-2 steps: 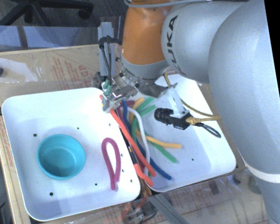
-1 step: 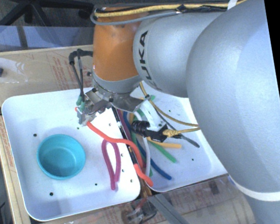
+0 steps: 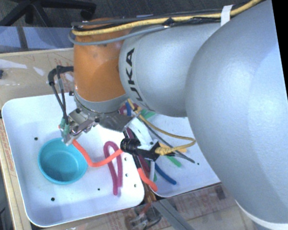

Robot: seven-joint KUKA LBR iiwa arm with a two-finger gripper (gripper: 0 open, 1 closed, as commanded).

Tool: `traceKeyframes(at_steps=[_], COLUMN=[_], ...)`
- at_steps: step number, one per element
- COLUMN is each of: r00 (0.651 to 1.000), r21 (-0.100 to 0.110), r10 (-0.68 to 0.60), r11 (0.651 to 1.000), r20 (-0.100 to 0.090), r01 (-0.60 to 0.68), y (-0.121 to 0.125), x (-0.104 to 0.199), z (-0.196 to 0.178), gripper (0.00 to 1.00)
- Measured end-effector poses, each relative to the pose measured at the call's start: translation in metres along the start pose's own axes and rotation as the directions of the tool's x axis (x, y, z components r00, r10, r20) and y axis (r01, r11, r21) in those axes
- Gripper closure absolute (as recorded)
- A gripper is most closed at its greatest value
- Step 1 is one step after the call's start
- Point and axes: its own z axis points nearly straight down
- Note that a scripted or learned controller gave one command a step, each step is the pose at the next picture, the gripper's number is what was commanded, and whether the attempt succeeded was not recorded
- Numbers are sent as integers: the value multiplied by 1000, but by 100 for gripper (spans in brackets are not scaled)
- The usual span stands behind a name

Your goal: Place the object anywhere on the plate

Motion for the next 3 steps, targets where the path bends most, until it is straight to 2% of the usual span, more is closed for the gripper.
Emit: traceKeyframes(at_steps=[1, 2, 3], r00=[994, 933, 934], r21=[-2, -1, -1], r10=[-114, -359, -358], r11=[994, 933, 934], r20=[0, 1, 1], r01=[114, 359, 358], y=[-14, -32, -32], x=[-9, -9, -9], z=[14, 18, 18], gripper=[100, 100, 0])
